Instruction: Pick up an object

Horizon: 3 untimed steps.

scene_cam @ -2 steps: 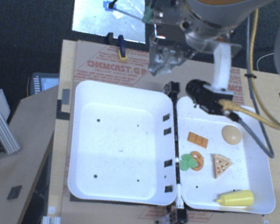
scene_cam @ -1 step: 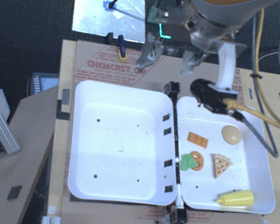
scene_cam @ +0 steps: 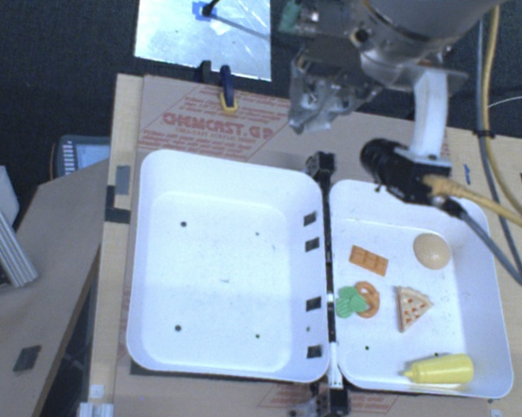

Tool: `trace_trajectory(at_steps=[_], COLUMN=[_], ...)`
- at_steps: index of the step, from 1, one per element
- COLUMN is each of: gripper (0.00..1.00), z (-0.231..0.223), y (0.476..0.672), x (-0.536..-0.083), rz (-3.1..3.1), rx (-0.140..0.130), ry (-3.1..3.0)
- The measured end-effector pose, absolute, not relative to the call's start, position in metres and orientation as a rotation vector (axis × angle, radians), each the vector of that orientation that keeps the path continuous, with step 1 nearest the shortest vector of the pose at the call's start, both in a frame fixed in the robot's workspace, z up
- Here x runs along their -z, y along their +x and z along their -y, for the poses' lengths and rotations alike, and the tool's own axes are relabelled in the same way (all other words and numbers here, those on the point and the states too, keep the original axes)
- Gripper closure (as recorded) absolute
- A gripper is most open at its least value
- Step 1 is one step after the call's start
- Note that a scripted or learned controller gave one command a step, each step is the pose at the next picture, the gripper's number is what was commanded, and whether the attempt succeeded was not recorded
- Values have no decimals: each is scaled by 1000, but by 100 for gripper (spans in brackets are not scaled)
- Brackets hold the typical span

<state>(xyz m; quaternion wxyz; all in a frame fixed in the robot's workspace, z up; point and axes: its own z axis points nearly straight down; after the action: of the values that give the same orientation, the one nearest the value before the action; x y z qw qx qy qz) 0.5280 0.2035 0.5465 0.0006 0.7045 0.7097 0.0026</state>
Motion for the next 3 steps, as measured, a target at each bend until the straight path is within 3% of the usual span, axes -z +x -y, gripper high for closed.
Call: trace_trajectory(at_steps=[1,2,3], gripper=[0,100,0], z=[-203,-204,-204], y=[528,528,528], x=[-546,-557,-557], rz=[-2230,-2234,-2235], rx=[-6,-11,-9], ry=[2212,2207,2206])
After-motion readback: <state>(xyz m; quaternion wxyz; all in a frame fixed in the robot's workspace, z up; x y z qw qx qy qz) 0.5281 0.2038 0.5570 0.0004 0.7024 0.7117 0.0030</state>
